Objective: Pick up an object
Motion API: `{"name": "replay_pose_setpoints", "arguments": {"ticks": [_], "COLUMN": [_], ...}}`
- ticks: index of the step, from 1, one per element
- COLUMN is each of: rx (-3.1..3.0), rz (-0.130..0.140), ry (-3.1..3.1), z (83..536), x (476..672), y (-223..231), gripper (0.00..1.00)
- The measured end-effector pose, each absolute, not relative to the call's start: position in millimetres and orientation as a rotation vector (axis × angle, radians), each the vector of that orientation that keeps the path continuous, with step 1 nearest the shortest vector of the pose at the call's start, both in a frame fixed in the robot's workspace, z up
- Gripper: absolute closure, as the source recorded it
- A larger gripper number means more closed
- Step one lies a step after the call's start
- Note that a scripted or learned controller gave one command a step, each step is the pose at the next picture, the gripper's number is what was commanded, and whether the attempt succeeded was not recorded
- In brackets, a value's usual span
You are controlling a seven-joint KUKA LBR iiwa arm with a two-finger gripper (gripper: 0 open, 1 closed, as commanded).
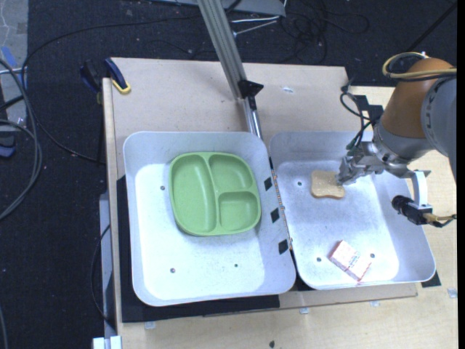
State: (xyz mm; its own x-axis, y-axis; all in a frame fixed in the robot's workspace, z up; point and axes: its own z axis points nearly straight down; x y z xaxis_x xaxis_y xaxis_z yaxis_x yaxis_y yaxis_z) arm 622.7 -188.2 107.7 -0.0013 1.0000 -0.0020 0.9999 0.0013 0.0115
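Observation:
A tan, bread-like piece (326,185) lies in the upper middle of the right bin (312,267). My gripper (347,173) reaches down from the right and sits at that piece's right edge, touching or nearly touching it. A small pink and white box (347,259) rests near the front of the same bin, well away from the gripper. The arm's orange band (407,100) and grey wrist hang over the bin's right side.
The left bin (145,267) bears a green divided plate (215,193). A slanted metal pole (225,42) runs down to the gap between the bins. Black clips line the seam between them. Cables trail beside the arm at the right.

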Motion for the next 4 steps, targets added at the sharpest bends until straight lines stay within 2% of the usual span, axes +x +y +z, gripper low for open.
{"name": "replay_pose_setpoints", "arguments": {"ticks": [2, 3, 4], "rx": [2.214, 2.221, 2.215], "rz": [0.006, -0.002, 0.0], "ry": [2.217, 2.222, 2.23], "z": [234, 207, 200], "x": [617.7, 618.0, 617.3], "y": [-195, -195, -143], "gripper": [1.0, 1.0, 1.0]}}
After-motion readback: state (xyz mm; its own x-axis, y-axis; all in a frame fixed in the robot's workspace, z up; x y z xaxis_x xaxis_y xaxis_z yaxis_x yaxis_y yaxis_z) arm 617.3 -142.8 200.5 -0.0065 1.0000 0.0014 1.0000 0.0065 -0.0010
